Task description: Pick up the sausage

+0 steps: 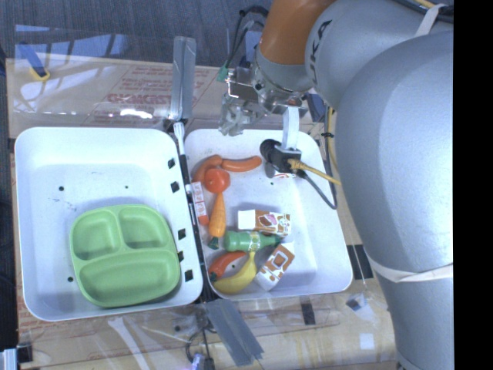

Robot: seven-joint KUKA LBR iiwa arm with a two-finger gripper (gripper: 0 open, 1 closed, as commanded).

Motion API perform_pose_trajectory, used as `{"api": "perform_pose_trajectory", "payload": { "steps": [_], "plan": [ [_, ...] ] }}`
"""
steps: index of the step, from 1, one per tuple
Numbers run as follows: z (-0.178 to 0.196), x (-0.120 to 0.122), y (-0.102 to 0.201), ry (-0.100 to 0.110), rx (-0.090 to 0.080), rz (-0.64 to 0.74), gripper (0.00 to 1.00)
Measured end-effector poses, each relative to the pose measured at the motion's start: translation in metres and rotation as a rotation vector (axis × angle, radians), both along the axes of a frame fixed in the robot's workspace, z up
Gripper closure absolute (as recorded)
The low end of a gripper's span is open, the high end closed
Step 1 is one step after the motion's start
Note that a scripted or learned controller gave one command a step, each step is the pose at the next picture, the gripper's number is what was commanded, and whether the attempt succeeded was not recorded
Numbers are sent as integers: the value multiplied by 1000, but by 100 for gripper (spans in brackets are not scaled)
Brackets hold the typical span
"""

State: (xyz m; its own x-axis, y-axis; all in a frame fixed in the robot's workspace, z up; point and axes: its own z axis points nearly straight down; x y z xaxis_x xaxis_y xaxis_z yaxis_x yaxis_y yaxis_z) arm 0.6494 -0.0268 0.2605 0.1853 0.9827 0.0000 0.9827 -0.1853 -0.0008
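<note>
While the tool point(233, 121) hangs, sausage point(231, 163) lies nearby

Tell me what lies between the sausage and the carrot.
In the camera view, a red tomato lies between the sausage and the carrot, close against both.

In the right bin point(325, 237), bare floor lies above the sausage point(235, 163) and down the bin's right side. A tomato point(217, 179) crowds the sausage's lower left end. Below it, a carrot point(218, 216), carton point(266, 222), bottle point(245, 241) and banana point(240, 276) pack the floor.
</note>
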Motion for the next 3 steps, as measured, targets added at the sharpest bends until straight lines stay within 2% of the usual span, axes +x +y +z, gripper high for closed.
{"api": "perform_pose_trajectory", "payload": {
  "steps": [1, 2, 3],
  "plan": [
    [0, 0, 0, 1, 0, 0, 0],
    [-136, -28, -72, 5, 0, -28, 0],
    [-166, 8, -83, 3, 0, -10, 0]
  ]
}}
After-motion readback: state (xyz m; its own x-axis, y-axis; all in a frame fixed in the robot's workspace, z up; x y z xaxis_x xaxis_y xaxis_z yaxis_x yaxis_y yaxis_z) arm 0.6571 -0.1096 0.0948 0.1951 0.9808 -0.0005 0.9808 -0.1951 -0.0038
